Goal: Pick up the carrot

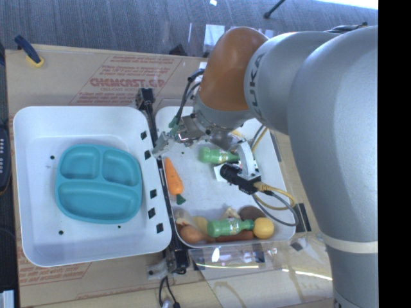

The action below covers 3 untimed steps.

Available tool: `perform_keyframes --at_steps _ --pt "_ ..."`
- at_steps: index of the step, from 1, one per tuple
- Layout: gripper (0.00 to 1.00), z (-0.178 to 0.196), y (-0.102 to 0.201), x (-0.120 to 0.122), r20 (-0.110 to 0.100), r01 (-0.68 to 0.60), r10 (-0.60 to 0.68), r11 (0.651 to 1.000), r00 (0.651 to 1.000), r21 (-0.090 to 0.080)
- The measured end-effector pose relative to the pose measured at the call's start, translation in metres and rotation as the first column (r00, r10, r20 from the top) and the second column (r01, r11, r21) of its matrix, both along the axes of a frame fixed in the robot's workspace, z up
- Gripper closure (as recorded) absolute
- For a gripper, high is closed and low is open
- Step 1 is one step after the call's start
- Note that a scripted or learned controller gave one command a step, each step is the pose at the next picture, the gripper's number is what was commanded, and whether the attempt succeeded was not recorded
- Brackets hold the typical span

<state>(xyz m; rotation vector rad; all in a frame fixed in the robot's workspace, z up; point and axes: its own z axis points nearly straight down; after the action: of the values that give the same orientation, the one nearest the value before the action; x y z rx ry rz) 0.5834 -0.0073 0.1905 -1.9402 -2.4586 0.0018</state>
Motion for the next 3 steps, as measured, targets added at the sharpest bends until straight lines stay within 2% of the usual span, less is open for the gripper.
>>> perform_keyframes --at_steps 1,2,3 --pt "0.0 0.001 -0.042 -0.076 -0.001 -0.102 0.102 0.995 0.995 -0.006" --pt "0.0 0.001 -0.056 -0.007 0.004 0.002 -0.002 1.0 1.0 -0.008" --pt "0.0 -0.08 -0.09 -0.045 -0.006 0.241 -0.241 0.97 0.97 -0.008"
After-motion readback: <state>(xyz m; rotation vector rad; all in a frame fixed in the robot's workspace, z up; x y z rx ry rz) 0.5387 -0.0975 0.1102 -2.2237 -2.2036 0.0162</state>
